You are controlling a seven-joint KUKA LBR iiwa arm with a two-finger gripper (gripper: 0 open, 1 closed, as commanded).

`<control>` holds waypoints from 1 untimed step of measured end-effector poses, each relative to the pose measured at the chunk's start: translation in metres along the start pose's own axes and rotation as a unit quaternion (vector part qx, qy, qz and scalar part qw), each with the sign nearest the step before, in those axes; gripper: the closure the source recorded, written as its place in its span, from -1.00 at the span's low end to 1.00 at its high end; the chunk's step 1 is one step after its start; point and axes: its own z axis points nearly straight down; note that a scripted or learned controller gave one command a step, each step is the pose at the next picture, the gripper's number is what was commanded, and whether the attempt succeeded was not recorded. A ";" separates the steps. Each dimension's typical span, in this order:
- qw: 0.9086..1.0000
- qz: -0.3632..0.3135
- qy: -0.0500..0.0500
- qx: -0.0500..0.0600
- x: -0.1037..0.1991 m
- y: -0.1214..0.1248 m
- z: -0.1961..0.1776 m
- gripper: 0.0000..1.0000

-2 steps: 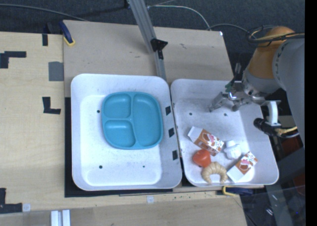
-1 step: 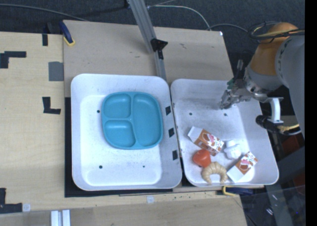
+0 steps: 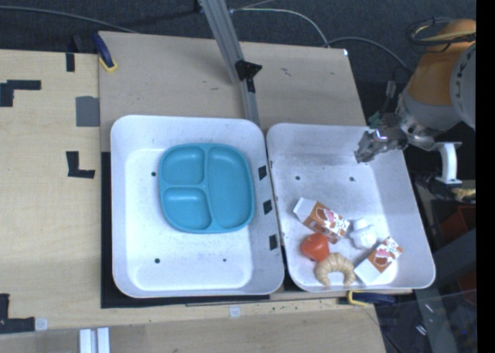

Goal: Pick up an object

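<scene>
The right bin [image 3: 325, 150] holds a cluster of small items at its near end: an orange-and-white carton [image 3: 323, 219], a red tomato [image 3: 314, 247], a tan croissant [image 3: 335, 269], a small white object [image 3: 362, 233] and a second small carton [image 3: 380, 257]. My gripper [image 3: 371, 145] hangs over the bin's far right rim, well away from the items. Nothing shows between its fingers.
The left bin [image 3: 135, 251] carries a blue divided plate [image 3: 206, 187]. A grey metal pole [image 3: 224, 26] slants in from the top to the bins' far edge. Cables run across the dark floor behind the bench.
</scene>
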 end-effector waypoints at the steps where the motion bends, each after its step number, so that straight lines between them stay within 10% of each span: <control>1: 1.000 -0.001 0.000 0.000 -0.001 0.002 -0.043 1.00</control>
